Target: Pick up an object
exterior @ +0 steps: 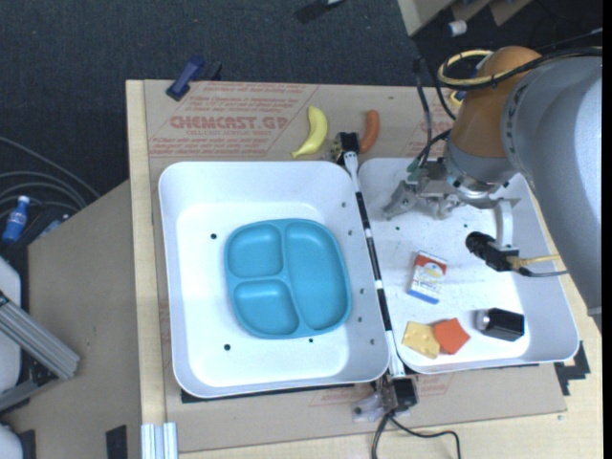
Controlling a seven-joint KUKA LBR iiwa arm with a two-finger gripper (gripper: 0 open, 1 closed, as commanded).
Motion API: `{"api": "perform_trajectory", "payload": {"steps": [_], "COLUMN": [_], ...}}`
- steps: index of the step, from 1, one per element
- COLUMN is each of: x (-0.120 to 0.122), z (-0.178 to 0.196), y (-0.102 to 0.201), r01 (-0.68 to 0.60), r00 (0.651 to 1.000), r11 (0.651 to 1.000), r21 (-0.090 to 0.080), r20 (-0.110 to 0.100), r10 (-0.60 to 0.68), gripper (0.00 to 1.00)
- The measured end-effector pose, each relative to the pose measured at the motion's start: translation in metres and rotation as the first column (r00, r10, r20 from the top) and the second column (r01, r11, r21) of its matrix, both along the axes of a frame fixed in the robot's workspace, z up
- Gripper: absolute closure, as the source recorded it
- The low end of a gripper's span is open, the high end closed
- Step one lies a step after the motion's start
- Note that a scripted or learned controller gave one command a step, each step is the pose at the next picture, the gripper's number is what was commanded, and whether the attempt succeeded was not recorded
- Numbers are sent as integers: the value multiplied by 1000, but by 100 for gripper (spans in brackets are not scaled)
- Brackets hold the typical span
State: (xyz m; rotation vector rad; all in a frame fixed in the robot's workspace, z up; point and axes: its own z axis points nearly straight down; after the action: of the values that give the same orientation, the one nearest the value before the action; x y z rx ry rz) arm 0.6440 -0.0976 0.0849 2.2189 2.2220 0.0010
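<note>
Claw [413,202] fingers look spread apart, holding nothing. You're at the reaching step. Little box [427,277] lies just below the claw; next, drop down and squeeze it.

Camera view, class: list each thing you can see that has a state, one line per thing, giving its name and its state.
Blue divided plate: upright in the left bin, compartments bare.
Small box: lying flat in the right bin.
Yellow piece: lying touching the orange piece.
Black block: lying apart from them.
Banana: lying on the bench, outside both bins.
Gripper: over the right bin's far end, holding nothing visible.
</note>
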Motion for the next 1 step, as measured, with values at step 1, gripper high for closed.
{"api": "perform_trajectory", "payload": {"steps": [1], "x": [-62], "z": [-1], "y": [-4], "r01": [2], "r00": [1000], "r11": [1000], "r21": [1], "r20": [-4], "r10": [-2], "gripper": [0]}}
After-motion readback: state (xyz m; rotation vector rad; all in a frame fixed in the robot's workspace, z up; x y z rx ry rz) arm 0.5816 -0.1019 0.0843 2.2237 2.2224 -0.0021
